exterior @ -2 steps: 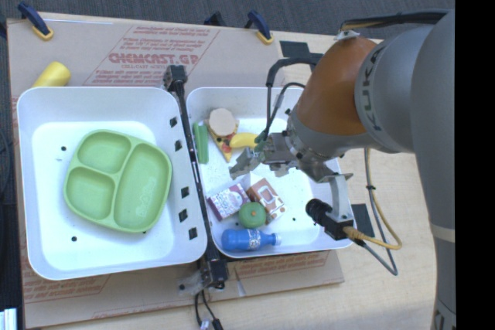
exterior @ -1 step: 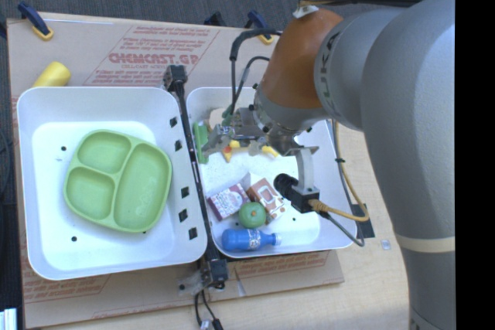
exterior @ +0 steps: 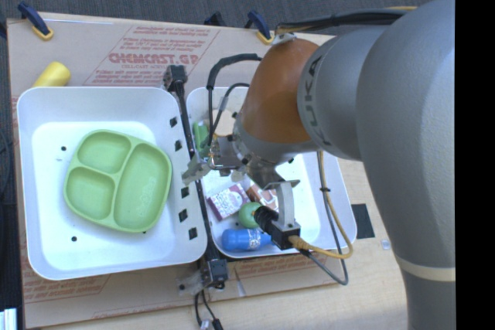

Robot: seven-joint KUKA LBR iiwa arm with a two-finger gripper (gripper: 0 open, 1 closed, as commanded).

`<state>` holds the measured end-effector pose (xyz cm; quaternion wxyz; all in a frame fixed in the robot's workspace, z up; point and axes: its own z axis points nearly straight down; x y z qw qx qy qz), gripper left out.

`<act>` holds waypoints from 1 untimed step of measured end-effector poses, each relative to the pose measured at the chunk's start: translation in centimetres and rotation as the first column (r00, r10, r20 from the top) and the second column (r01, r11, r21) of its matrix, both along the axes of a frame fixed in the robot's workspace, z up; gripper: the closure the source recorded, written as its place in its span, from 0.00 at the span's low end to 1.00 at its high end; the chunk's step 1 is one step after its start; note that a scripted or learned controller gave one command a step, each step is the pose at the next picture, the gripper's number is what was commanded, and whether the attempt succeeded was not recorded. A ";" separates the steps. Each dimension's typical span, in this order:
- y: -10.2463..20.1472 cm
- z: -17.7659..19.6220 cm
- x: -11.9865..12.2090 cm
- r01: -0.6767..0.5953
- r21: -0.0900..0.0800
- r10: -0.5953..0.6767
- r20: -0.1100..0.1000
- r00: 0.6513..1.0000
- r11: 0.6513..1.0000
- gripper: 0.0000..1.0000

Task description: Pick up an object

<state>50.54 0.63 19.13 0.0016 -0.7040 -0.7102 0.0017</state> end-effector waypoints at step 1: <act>-0.1 0.0 0.0 0.001 -0.001 -0.001 0.001 1.000 1.000 0.00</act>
